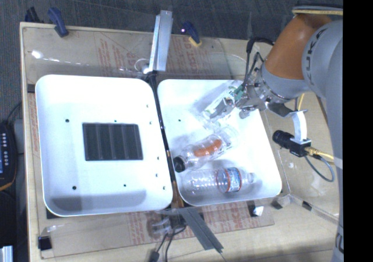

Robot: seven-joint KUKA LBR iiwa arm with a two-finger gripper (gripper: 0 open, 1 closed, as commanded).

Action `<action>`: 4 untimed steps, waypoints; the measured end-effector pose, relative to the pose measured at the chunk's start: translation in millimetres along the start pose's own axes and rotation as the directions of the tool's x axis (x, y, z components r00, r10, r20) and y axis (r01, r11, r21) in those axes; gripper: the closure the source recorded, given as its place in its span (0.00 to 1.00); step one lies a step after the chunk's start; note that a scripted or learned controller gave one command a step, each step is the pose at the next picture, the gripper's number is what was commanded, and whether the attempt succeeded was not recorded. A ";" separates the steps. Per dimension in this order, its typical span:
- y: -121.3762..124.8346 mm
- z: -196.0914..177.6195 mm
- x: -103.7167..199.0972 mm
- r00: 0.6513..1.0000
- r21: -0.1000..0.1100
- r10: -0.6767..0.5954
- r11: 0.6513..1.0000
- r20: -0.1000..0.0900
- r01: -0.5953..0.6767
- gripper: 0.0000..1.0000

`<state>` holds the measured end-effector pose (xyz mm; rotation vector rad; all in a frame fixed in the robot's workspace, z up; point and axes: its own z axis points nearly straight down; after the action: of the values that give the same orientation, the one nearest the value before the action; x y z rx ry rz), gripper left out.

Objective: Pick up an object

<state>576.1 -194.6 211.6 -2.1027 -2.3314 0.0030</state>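
Dark carpet surrounds a wooden bench [116, 42] bearing two shallow white bins side by side. Left bin [52, 138]: one item, a dark ribbed rectangular panel [112, 141] lying flat near its centre. Right bin [268, 156]: three items. One clear plastic water bottle [218, 180] lies on its side along the near wall, its dark cap toward the divider between the bins. One clear bottle or wrapper with orange contents [205, 149] lies just above it, close to but apparently not touching it. One crumpled clear packet [217, 105] lies at the far right of this bin. One grey arm with an orange band reaches in from the right; its gripper [245, 99] is at the packet's edge. Whether its fingers are spread or closed, and whether they grip the packet, cannot be made out.
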 end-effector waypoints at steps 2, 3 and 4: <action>-38.2 -21.6 2.7 0.986 0.001 -0.169 0.986 -0.001 0.169 0.00; -32.6 70.6 -12.6 0.983 -0.023 -0.180 0.983 0.016 0.181 0.00; -33.6 82.5 -14.5 0.988 -0.044 -0.151 0.987 0.029 0.152 0.00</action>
<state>544.0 -212.5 129.2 -1.9490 -2.5241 -0.0251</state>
